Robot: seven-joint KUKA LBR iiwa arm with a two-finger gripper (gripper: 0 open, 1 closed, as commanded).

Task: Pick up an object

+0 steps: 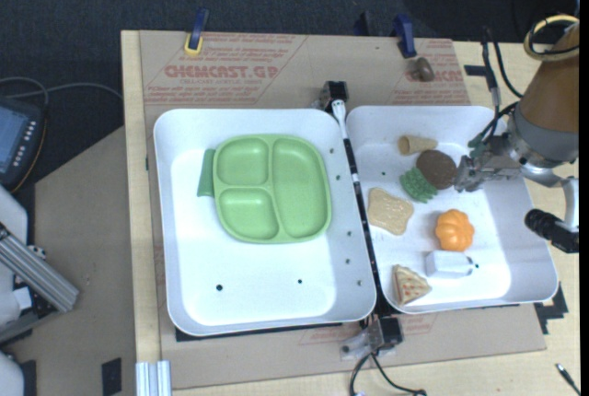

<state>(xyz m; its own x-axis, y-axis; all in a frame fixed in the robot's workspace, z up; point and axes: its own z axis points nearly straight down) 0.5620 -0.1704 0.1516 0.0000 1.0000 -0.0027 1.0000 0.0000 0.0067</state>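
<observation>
Objects lie scattered in the right bin (515, 288), and I take the orange fruit (454, 229) there as my landmark. My gripper (465, 175) hangs above the bin up and a little right of the orange fruit, its tip just beside the brown round piece (436, 168), which sits up and slightly left of the fruit; whether I touch that piece I cannot tell, and I cannot tell how my gripper is set, nor do I see anything held in it. The brown piece is roundish, with no clear long axis. Against its lower left edge lies a green leafy piece (419, 186), up and left of the fruit. A small tan piece (416, 145) lies farther up and left, its long axis running roughly left to right. Left of the fruit is a pale bread slice (390, 212), tilted, longer along the diagonal from upper left to lower right. Just below the fruit lies a white block (449, 264), lengthwise left to right, and below-left of the fruit a wedge-shaped slice (410, 285), its narrow end toward the upper left. Far left of the fruit, the left bin (184, 274) holds a green divided plate (272, 188).
</observation>
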